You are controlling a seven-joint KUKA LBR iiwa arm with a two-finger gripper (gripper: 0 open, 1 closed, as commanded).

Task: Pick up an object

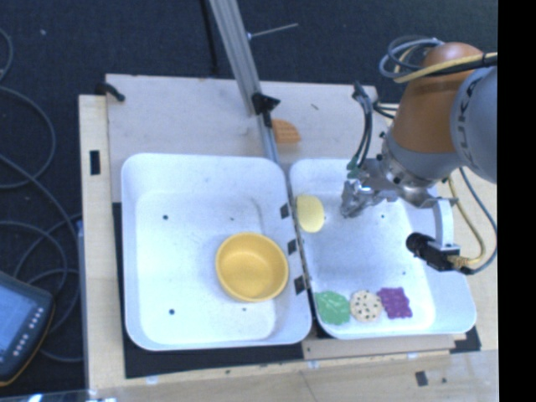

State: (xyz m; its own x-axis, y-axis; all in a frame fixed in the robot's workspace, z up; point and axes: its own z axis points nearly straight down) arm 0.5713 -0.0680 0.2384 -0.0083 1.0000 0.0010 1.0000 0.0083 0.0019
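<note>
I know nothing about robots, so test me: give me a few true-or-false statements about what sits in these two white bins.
1. The round yellow bowl sits in the left white bin. True.
2. The gripper hangs over the left bin. False: it hangs over the right white bin.
3. A green soft piece, a spotted cookie and a purple piece line the right bin's near edge. True.
4. The pale yellow oval lies inside the bowl. False: it lies in the right bin.

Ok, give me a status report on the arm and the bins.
Gripper low over right bin, nothing seen in it. Nearest item: pale yellow piece, beside it. Green, cookie and purple pieces along near wall. Yellow bowl in left bin.
</note>
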